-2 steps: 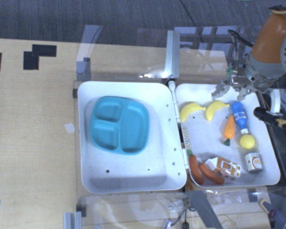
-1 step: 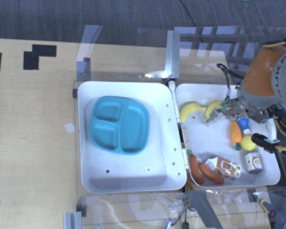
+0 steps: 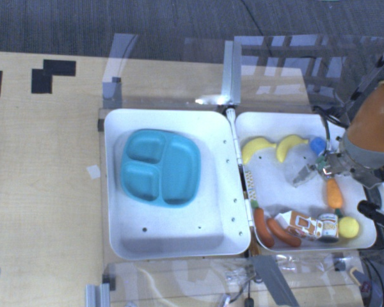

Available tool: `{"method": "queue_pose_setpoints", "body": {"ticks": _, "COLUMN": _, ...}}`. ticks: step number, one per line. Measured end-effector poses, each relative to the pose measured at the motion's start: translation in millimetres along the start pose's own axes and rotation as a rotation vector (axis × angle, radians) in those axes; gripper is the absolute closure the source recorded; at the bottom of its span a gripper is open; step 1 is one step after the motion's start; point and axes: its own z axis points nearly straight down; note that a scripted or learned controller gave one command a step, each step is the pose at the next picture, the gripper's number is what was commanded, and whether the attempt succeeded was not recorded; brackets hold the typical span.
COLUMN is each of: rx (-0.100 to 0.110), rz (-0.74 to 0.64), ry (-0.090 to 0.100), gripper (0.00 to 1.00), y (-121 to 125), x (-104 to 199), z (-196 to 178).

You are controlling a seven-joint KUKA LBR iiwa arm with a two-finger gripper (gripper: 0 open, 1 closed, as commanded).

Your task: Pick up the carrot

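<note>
The left bin (image 3: 173, 245) is white and bears a light blue tray (image 3: 160, 166). The right bin (image 3: 272, 187) is white too. In it, right of the tray, lie two yellow bananas (image 3: 259, 148), a small blue piece (image 3: 317, 145), an orange carrot (image 3: 334, 194), a yellow lemon (image 3: 349, 228), two red-orange sausages (image 3: 275, 228) and an orange-and-white carton (image 3: 304, 224). The arm (image 3: 374, 130) is grey with an orange band. The bench (image 3: 45, 190) left of the tray is pale wood with black squares.
</note>
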Motion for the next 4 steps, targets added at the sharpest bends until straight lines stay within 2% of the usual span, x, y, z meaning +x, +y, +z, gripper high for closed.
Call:
{"method": "queue_pose_setpoints", "body": {"ticks": 1, "rx": -0.007, "rz": -0.262, "ry": -0.005, "gripper": 0.0, "y": -44, "x": -1, "z": -2}}
{"method": "queue_pose_setpoints", "body": {"ticks": 2, "rx": 0.003, "rz": -0.416, "ry": -0.004, "gripper": 0.0, "y": -25, "x": 41, "z": -32}}
{"method": "queue_pose_setpoints", "body": {"ticks": 3, "rx": -0.002, "rz": -0.469, "ry": -0.007, "gripper": 0.0, "y": -2, "x": 67, "z": -1}}
{"method": "queue_pose_setpoints", "body": {"ticks": 4, "rx": 0.001, "rz": -0.42, "ry": -0.006, "gripper": 0.0, "y": 46, "x": -18, "z": -36}}
